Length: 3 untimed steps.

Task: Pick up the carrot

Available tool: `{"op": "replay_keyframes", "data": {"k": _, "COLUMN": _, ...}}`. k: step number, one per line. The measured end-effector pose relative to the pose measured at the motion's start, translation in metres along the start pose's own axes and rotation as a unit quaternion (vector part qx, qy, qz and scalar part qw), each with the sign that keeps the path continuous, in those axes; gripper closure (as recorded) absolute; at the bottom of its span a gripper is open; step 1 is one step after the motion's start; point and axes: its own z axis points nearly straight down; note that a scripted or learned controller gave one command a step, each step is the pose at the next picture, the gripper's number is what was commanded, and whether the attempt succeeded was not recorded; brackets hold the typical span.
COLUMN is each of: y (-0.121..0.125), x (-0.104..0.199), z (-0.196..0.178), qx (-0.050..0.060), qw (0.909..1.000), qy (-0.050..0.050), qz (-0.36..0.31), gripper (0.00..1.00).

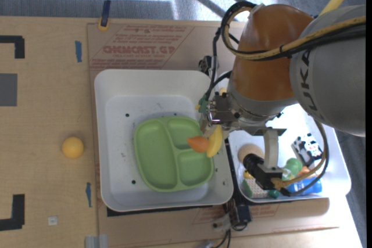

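The carrot (197, 144) is a small orange piece at the right edge of the green divided plate (165, 154), which lies in the left white bin (116, 125). A yellow banana-like piece (215, 141) touches the carrot's right side. My gripper (211, 120) is directly above these two pieces, at the wall between the two bins. The arm's orange band and grey wrist hide most of it. I cannot make out whether the carrot rests on the plate or hangs from the gripper.
The right bin (337, 174) holds several toys, among them a green piece (292, 166), a blue one (305, 186) and a round tan one (251, 153). A yellow ball (72, 147) lies on the bench left of the bins. The arm covers the right bin's far part.
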Motion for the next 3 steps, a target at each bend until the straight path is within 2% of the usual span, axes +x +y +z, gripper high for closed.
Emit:
{"op": "replay_keyframes", "data": {"k": 1, "y": 0.002, "x": -0.042, "z": -0.086, "qx": -0.001, "qw": 0.9870, "qy": 0.000, "qz": 0.161, "gripper": 1.00}}
{"op": "replay_keyframes", "data": {"k": 2, "y": 0.001, "x": -0.042, "z": -0.007, "qx": 0.005, "qw": 0.9633, "qy": -0.001, "qz": 0.268, "gripper": 1.00}}
{"op": "replay_keyframes", "data": {"k": 3, "y": 0.098, "x": 0.000, "z": -0.142, "qx": -0.002, "qw": 0.9410, "qy": 0.003, "qz": 0.338, "gripper": 1.00}}
